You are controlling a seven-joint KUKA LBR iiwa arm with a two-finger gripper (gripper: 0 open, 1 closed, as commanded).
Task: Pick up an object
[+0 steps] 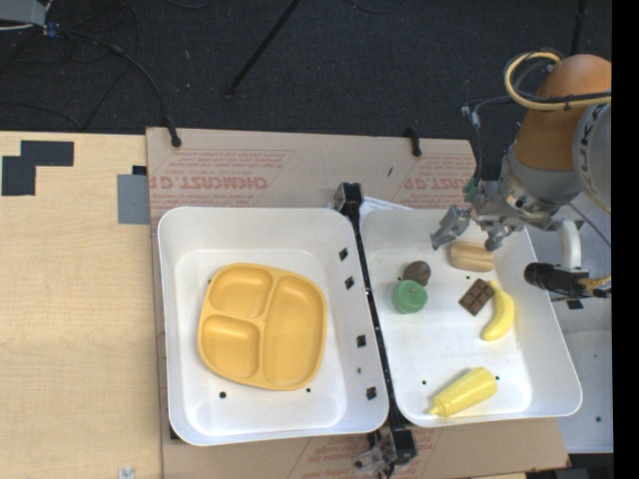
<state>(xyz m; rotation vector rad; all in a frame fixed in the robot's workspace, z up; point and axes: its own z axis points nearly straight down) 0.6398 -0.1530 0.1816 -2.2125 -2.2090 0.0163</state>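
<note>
Gripper [477, 230] is at the far end of the right bin [559, 387], fingers spread, nothing between them. A tan bun [470, 257] lies directly beneath it. Close by in that bin: brown ball [416, 272], green cup [409, 296], chocolate bar [477, 295], banana [498, 316]. A yellow bottle [464, 391] lies near the front edge. The left bin [180, 267] holds a yellow divided plate [264, 325].
</note>
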